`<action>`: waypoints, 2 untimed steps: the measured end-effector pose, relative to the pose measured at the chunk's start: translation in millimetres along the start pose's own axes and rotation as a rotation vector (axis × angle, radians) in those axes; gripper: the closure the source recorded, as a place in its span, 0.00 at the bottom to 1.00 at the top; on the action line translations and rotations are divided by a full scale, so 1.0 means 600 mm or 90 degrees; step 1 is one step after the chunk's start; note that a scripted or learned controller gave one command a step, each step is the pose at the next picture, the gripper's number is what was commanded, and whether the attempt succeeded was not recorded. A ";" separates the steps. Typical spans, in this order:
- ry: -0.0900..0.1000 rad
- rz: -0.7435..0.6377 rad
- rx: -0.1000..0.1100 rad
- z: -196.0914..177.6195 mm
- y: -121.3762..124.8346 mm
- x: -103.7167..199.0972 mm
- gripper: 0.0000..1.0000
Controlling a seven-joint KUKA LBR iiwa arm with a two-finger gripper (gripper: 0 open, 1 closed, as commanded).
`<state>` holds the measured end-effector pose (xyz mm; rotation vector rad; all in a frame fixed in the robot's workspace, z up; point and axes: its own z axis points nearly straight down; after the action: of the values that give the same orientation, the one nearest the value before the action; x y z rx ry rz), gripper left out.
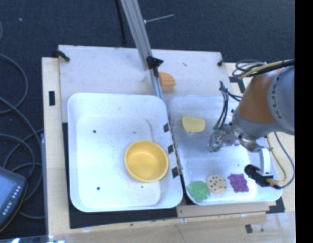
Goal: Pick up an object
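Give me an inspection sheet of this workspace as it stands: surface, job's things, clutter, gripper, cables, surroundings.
Surface: bench bears left bin and right bin.
Job's things: yellow bowl in left bin; yellow piece, green piece, cookie and purple piece in right bin.
Clutter: orange item on the bench behind the bins.
Gripper: gripper low over right bin, nothing seen held.
Cables: on the arm; on the floor.
Surroundings: dark floor, metal rail, screen device.

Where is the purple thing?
The purple thing lies in the right bin, near its front edge, just right of the cookie.
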<state>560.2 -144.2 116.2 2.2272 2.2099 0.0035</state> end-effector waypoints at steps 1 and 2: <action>0.000 -0.007 -0.002 -0.087 0.001 0.015 1.00; 0.000 -0.008 -0.002 -0.160 0.005 0.014 1.00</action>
<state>562.9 -135.8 212.2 2.2124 2.2213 0.0065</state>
